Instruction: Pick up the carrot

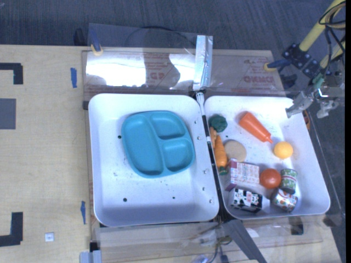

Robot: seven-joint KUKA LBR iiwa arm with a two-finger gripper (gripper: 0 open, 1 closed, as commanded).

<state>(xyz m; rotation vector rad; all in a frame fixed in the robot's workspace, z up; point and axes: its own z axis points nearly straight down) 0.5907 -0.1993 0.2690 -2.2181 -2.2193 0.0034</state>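
The carrot point(220, 151) is a slim orange piece lying lengthwise against the left wall of the right bin point(318, 163), just below a dark green vegetable point(218, 123). A thicker orange tapered item point(255, 126) with a reddish tip lies at a slant in the bin's upper middle. My gripper point(301, 104) hangs over the right bin's upper right corner, well to the right of the carrot and apart from every item. Nothing shows in it.
The right bin also holds a tan disc point(236, 148), a yellow ball point(283, 149), a pink box point(244, 172), a red tomato point(270, 178), two cans point(286, 190) and a black-and-white carton point(245, 199). A blue divided plate point(158, 143) lies in the left bin point(104, 163).
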